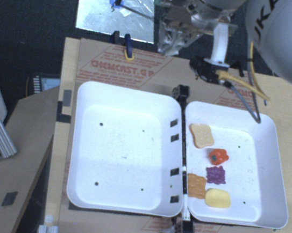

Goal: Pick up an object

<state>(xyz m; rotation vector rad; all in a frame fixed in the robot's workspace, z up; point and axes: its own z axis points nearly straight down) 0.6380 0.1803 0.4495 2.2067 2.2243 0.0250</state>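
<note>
Several toy foods lie along the left side of the right bin. From back to front they are a tan bread slice, a red pepper, a purple grape bunch, an orange piece and a yellow piece. My gripper hangs high at the top of the view, behind the bins' far rims and over the cardboard, well away from the food. Nothing shows in its grasp.
The left bin sits beside the right one, joined by a black clip strip. A shiny metal plate lies at the back left. Yellow and grey cables trail behind the right bin. The arm's grey body looms at the upper right.
</note>
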